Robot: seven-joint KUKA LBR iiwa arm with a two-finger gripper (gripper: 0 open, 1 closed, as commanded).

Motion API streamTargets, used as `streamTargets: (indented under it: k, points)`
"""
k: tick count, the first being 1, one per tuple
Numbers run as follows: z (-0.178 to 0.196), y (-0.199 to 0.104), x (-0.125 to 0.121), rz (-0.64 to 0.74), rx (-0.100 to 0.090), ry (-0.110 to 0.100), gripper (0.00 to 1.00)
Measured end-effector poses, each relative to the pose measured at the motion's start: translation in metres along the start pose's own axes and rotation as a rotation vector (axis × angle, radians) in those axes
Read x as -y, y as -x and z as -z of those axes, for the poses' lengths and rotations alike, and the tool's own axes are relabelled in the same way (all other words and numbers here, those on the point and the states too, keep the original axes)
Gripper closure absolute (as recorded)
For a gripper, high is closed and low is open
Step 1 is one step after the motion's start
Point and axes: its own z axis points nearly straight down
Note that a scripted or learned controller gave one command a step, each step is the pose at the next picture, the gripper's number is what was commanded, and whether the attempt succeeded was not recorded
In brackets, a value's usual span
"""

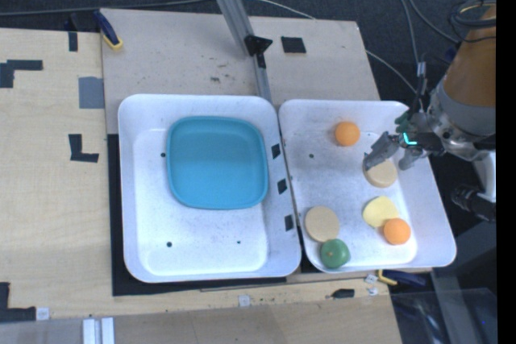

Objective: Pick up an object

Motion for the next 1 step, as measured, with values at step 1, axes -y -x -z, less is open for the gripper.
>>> streamTargets:
  k: [1]
  points:
    - [-0.0001,0.0000,0.0001,0.000,0.000,0.000,0.00]
